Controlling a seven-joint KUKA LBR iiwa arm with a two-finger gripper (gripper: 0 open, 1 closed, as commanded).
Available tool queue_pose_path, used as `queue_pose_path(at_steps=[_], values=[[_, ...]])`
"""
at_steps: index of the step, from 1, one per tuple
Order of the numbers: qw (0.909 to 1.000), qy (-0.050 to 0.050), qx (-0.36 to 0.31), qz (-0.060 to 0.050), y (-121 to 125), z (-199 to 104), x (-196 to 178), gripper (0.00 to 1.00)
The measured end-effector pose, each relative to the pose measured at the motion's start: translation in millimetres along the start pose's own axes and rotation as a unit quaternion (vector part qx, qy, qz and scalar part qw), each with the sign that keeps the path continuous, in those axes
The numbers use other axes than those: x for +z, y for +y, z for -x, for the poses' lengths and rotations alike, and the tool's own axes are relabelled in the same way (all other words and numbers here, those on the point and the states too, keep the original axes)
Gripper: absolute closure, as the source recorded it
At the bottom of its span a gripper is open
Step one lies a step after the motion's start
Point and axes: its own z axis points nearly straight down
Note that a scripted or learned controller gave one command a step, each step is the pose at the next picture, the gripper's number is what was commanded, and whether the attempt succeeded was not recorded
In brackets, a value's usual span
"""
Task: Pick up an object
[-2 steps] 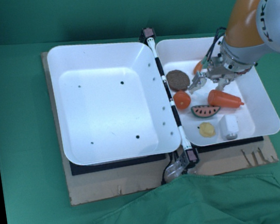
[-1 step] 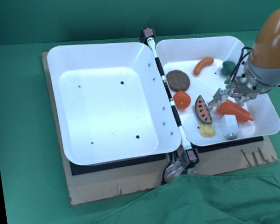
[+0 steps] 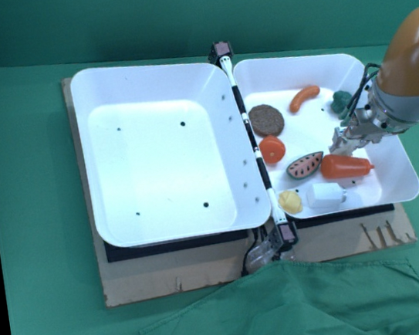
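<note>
**End effector poised above the orange pepper**

The orange toy pepper (image 3: 346,166) lies near the right bin's (image 3: 400,187) front wall, the watermelon slice (image 3: 305,165) just beside it and a white block (image 3: 326,195) near its front. The end effector (image 3: 348,138) hovers just over the pepper's rear edge; how far it is open I cannot tell, and nothing is visibly gripped. This looks like the approach step. Next likely comes a straight descent, centred on the pepper, clear of its neighbours.
</note>
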Motion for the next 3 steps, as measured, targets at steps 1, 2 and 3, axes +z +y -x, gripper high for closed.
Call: queue_pose_path(at_steps=[1,2,3], values=[[1.0000,0.000,0.000,-0.001,-0.3,-0.1,0.6,0.00],[1.0000,0.002,-0.001,-0.002,-33.2,13.3,12.3,0.00],[0.9999,0.006,-0.005,-0.012,-56.3,-52.4,-14.7,0.00]])
